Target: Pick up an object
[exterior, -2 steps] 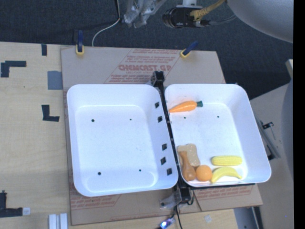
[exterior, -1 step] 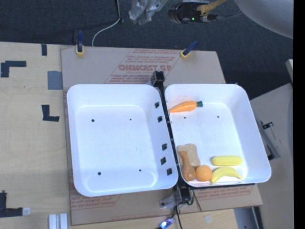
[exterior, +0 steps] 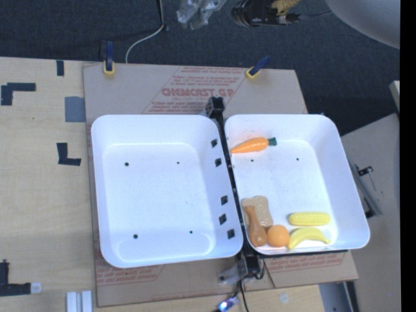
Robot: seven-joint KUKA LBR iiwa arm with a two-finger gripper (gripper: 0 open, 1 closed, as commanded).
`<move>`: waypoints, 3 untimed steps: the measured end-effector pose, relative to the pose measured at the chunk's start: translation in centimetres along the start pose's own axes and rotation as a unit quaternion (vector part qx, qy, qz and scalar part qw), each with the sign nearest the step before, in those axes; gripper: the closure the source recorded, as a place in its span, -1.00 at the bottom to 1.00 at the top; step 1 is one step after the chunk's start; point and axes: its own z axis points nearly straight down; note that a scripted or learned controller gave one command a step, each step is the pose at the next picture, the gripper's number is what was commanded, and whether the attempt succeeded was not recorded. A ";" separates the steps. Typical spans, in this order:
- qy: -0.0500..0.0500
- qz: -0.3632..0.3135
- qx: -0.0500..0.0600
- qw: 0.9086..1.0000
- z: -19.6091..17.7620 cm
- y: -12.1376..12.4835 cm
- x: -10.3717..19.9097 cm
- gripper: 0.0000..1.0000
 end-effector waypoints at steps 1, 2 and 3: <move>0.000 -0.001 0.000 1.000 -1.0 0.0 0.1 1.00; -0.001 -0.002 0.001 1.000 -1.9 0.0 0.2 1.00; -0.002 -0.003 0.001 1.000 -2.9 0.0 0.3 1.00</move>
